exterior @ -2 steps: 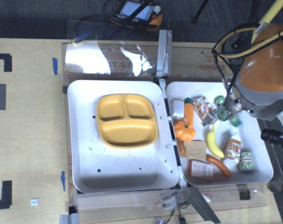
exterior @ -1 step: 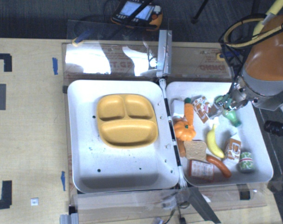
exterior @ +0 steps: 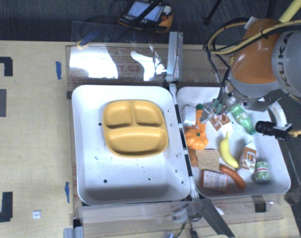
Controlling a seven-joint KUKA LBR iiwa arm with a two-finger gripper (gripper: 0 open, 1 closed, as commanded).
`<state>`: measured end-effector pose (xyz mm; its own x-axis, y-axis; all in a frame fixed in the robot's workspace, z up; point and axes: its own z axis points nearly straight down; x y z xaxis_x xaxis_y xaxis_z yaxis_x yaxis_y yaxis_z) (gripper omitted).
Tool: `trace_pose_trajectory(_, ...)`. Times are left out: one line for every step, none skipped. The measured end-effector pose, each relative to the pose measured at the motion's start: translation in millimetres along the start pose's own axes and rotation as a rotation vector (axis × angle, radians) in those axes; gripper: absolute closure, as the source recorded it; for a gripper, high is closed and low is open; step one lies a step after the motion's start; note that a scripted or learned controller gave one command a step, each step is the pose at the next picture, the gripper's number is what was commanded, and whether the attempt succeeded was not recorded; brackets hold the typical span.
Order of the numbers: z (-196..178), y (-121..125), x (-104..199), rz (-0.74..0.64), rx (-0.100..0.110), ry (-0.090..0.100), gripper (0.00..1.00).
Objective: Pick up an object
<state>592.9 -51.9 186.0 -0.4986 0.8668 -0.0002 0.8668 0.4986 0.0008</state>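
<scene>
While the end effector (exterior: 213,109) is poised low over the right bin (exterior: 281,180), finger state undeterminable, the banana (exterior: 227,151) is seen just below it, long axis running away.

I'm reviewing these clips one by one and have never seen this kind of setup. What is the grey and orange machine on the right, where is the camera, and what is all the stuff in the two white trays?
The machine is a robot arm with a two-finger gripper at its tip, reaching in from the right. A single fixed camera looks down on the bench at a slant. Two shallow white bins sit side by side. The left bin holds a yellow divided plate. The right bin holds toy food: a banana, a small pumpkin, a bread slice, a sausage, a green bottle and a few small cartons and cans. The gripper hangs low over the back of the right bin, among the toys there. I cannot tell whether it grips anything.
</scene>
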Motion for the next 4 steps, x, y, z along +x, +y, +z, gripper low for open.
trace_pose_trajectory(1, 10, 18, -0.309, 0.000, 0.001, 1.00)
trace_pose_trajectory(-158, 16, -13, -0.487, -0.003, -0.004, 1.00)
trace_pose_trajectory(-152, 76, 2, -0.556, -0.005, -0.006, 1.00)
trace_pose_trajectory(-105, 41, -19, -0.715, -0.002, -0.002, 1.00)
